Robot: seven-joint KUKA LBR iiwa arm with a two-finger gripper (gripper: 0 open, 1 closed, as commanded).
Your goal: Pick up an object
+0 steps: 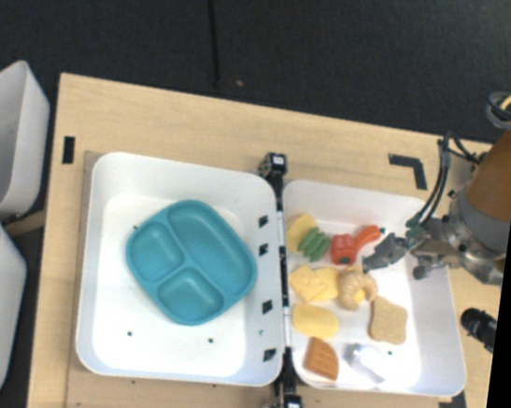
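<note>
At the near edge of the bench [162, 402], a small black clamp [288, 406] sits where the two bins meet. The left bin [95, 336] has wide bare floor along its near wall and corners, and a teal divided plate [191, 261] lies in its middle, well apart from every wall.

The right bin [445, 366] is crowded on its left half. Nearest, an orange-brown wedge [322, 358] lies close to the near wall, with a pale greyish piece [367, 363] just beside it on the right. Behind these lie a yellow oval piece [314, 321] and a tan toast-shaped slice [388, 322], the slice standing clear with bare floor to its right. Farther in, a yellow lumpy piece [312, 284] touches a beige knobbly piece [355, 288]. Beyond them, by the divider, a yellow piece [300, 227] and a green piece [315, 244] lie together, and a red-orange piece [354, 242] lies with its long axis slanting up to the right, its far end pointing toward the far right corner.

The gripper [388, 253] hangs low over the bin's far right part, its dark fingers [382, 257] just right of the red-orange piece, near it. Whether they are spread or closed I cannot tell; nothing is seen between them. The far wall and right wall have open floor beside them.
</note>
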